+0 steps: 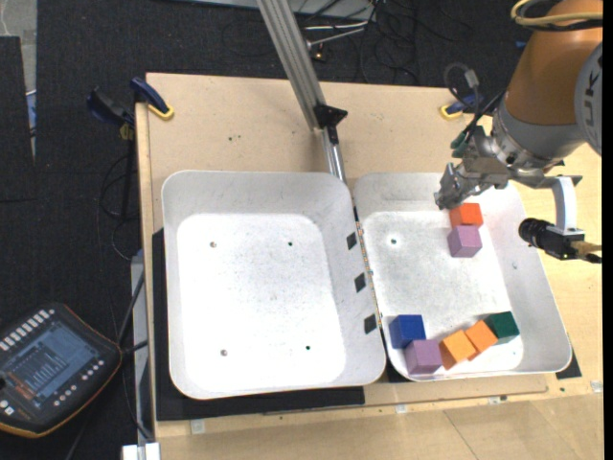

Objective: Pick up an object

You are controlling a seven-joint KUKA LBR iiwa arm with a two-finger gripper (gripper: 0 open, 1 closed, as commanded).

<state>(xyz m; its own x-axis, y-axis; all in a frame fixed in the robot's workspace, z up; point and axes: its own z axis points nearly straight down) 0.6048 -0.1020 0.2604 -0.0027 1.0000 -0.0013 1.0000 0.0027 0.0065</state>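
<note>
Big grey-and-orange arm (551,75) leans over the right bin (536,286), gripper (452,197) just beside an orange cube (466,215), can't tell its grip honestly. Purple cube (465,241) touches below; blue (407,330), purple (423,356), orange (459,345), green (500,329) cubes along the front edge.

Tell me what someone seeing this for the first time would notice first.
Probably the orange-banded arm reaching in from the right, its gripper low over the right bin beside an orange block and a purple block. Next, the cluster of coloured blocks along that bin's near edge.
</note>
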